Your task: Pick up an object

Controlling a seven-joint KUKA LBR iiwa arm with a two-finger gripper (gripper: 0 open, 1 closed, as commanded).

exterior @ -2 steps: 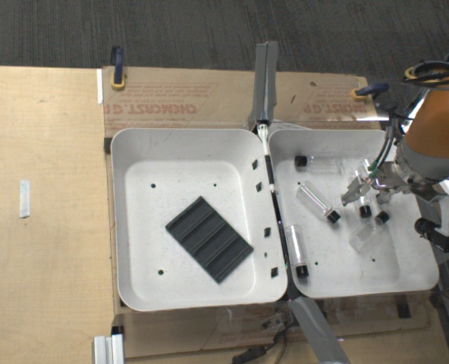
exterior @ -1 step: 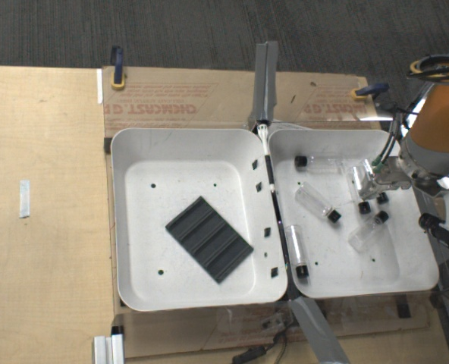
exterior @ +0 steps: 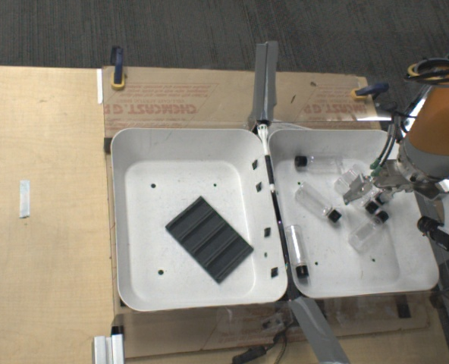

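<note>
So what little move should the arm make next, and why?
Probably a short descent. The gripper hangs over the right bin, above a cluster of clear tubes with black caps, and no tube shows between its fingers, so nothing seems picked up yet.

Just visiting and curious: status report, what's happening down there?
Gripper low in right bin, among clear vials. Nothing seen held. Dark ridged slab in left bin.

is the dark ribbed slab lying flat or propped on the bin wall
Flat: the dark ribbed slab lies on the left bin floor, turned diagonally, apart from every wall.
</note>
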